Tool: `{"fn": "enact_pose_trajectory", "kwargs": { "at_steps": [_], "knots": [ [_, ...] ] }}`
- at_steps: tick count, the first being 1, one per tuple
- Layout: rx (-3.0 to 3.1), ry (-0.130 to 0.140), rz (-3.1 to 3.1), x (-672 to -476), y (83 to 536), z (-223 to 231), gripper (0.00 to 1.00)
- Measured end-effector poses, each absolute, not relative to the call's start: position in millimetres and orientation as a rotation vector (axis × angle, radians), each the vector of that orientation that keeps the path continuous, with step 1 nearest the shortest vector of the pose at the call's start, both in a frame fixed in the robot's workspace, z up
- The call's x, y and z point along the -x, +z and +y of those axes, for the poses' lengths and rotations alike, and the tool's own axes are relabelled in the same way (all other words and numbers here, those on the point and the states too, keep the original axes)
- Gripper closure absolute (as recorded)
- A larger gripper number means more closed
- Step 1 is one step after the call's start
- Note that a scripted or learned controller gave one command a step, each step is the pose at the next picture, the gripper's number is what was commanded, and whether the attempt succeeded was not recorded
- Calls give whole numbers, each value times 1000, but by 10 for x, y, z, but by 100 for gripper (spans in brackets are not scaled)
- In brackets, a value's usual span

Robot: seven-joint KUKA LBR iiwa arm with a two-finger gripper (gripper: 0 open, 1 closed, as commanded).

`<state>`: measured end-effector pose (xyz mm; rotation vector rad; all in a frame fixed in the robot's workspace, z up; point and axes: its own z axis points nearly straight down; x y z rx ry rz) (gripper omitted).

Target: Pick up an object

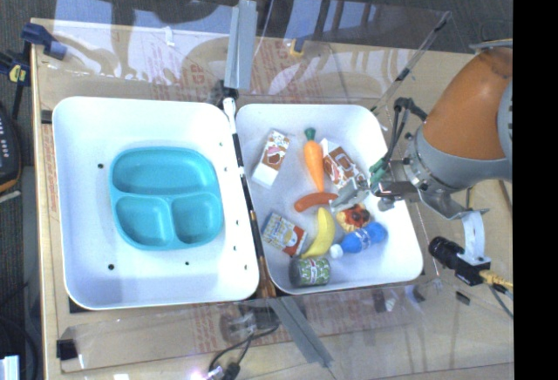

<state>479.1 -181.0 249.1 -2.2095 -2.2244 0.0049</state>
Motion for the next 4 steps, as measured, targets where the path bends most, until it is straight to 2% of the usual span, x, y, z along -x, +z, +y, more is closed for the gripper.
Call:
{"fn": "enact_pose_trajectory", "kwargs": {
  "at_steps": [1, 2, 3, 4],
  "knots": [
    [2152, 7, -2282, -5423, 1420, -2096, 0],
    [2098, 1, -2337, -5777, 1054, -2094, 0],
    [1929, 0, -2479, -6574, 1055, -2095, 0],
    [1918, 3, -2483, -6579, 1162, -2080, 100]
  ]
}}
